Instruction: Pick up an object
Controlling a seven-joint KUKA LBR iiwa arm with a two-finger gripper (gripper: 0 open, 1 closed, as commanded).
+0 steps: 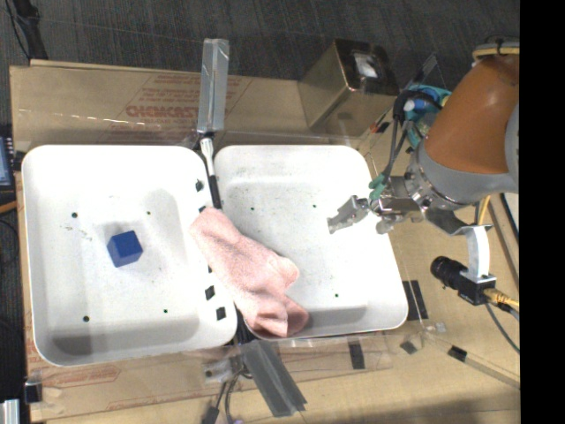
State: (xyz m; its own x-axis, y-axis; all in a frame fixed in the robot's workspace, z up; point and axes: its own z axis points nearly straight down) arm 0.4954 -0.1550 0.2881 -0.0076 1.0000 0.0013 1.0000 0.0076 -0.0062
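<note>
Camera view: the gripper [349,215] is seen above the right side of the right bin [353,162], just inside its right rim, with nothing between its fingers; whether they are apart or together cannot be told. A pink cloth [250,272] is draped over the divider between the bins, mostly in the right bin's lower-left corner, its end lying against the right bin's front rim. A blue cube [124,247] is sat in the left bin [53,162], well apart from the right bin's rim. Bare floor is left between cloth and gripper.
</note>
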